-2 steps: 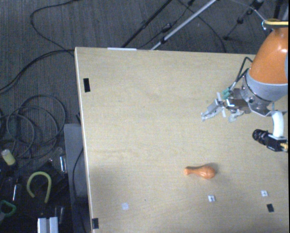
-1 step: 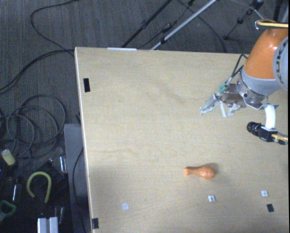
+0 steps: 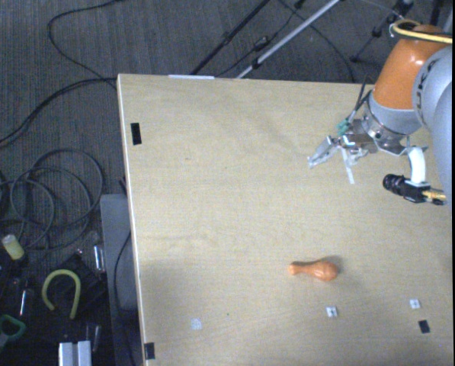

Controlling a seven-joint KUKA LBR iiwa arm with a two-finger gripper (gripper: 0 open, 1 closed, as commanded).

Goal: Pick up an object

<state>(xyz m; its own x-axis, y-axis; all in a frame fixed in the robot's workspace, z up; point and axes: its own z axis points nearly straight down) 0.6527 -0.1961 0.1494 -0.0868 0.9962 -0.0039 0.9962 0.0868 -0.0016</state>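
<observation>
Fingers (image 3: 325,151) spread apart on the gripper (image 3: 335,155) at upper right of the frame, pale metal prongs splayed toward the left and downward, nothing between them and nothing touched. Behind them the grey wrist with its orange band (image 3: 406,75), reaching in from the right edge; just below the wrist a small black part with a yellow tip (image 3: 410,188). Hanging over bare table (image 3: 227,197) — a pale wood-coloured top filling the middle and right of the frame. On it, well below the gripper at lower centre-right, the one loose thing: a small orange object (image 3: 315,270), bulbous at its right end and narrowing to a neck at the left, lying on its side, well apart from the fingers. Small marks on the tabletop: a black tag (image 3: 136,133) near the upper-left corner, little white and black squares (image 3: 414,304) at lower right. Around the table, dark grey carpet (image 3: 52,59) — black cables (image 3: 40,197) looped at the left, a yellow-green hook shape (image 3: 62,288) at lower left, metal stand legs (image 3: 311,14) crossing the top of the frame.
</observation>
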